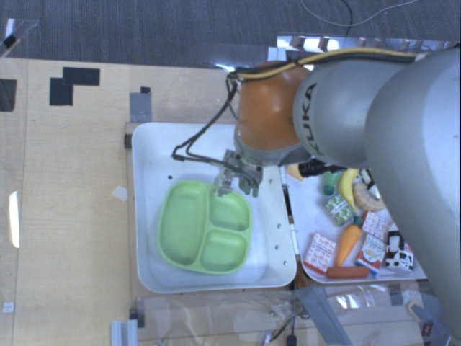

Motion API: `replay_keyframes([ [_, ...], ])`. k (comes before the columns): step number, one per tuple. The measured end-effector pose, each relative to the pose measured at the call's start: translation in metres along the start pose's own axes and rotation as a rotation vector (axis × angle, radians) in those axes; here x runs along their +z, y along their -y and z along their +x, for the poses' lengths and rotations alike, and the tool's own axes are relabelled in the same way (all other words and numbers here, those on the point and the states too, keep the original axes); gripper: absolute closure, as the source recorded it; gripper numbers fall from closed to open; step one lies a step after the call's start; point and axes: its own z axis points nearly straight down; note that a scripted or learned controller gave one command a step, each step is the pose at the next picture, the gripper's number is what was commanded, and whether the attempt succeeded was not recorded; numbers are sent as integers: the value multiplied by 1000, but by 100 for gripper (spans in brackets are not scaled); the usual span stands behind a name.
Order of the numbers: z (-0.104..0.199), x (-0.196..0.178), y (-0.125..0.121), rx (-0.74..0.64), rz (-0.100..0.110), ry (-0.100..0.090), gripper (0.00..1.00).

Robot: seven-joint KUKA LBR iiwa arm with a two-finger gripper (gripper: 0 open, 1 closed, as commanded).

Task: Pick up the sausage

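The sausage (347,272), a red-brown link, lies at the front edge of the right bin (306,269), below an orange carrot (347,244). My gripper (235,184) hangs over the left bin (148,164), above the upper right compartment of a green divided plate (203,226). It is far to the left of the sausage. I see nothing between its fingers.
The right bin also holds a banana (348,187), a green packet (338,209), red and white cartons (320,251), a cow-patterned carton (397,256) and other small toy foods. The arm's large grey body covers much of the right bin. A black cable runs from the wrist across the left bin.
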Motion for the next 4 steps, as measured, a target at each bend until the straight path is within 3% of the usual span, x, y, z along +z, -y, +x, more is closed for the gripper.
replay_keyframes([
  [1,-18,-91,-67,110,5,-13,100],
  [2,5,11,-104,-155,-3,-10,100],
  [3,-5,16,-72,-104,-13,1,100],
  [4,11,13,-7,-11,-15,11,100],
])
